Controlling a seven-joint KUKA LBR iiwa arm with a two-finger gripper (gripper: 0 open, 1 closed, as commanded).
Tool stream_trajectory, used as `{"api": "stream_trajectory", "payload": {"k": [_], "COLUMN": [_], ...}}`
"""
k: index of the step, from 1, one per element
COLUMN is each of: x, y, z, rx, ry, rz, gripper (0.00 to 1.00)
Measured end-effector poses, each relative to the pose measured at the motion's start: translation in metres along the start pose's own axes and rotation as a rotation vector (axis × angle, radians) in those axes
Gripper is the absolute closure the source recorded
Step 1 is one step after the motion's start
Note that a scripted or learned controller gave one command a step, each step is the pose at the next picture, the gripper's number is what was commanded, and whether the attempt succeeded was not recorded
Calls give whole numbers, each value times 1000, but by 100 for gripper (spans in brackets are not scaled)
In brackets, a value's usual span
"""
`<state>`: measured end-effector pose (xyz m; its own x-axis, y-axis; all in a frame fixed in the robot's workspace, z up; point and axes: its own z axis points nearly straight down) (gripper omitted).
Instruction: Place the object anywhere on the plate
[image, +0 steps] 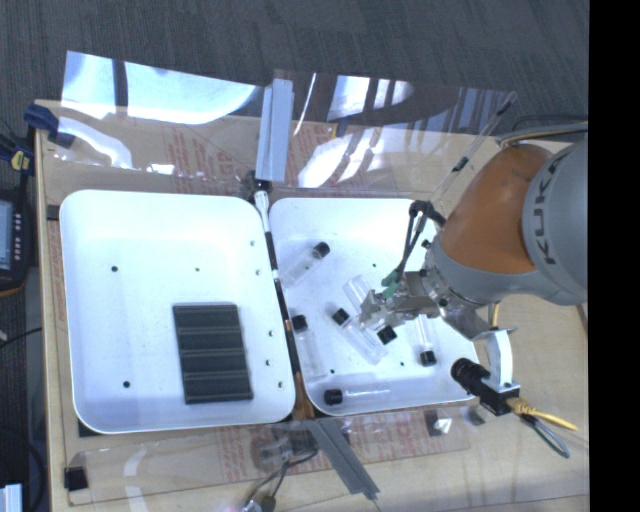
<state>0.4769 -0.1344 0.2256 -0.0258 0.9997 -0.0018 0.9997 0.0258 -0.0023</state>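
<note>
A dark ribbed rectangular plate (212, 352) lies flat in the left bin (90, 230), toward its front. Several clear vials with black caps are scattered in the right bin (350, 220): one near the back (310, 257), one along the front wall (355, 396), and a few in the middle (358, 298). My gripper (384, 318) hangs low over the middle cluster in the right bin, its tip among the clear vials there. A black cap (386, 336) sits right under it. The glare and clear plastic hide how the vials stand against the gripper.
A low wall (278, 300) divides the two bins. Another small black cap (427, 356) lies to the front right of the gripper. A dark-tipped piece (298, 322) rests by the divider. The arm's orange band (485, 215) looms over the right bin's right side.
</note>
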Motion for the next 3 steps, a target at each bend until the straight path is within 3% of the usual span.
{"api": "stream_trajectory", "payload": {"k": [1,2,3], "x": [105,206,251], "y": [11,4,37], "z": [35,35,65], "rx": [3,1,4], "ry": [1,2,1], "rz": [-74,19,168], "gripper": [100,100,100]}}
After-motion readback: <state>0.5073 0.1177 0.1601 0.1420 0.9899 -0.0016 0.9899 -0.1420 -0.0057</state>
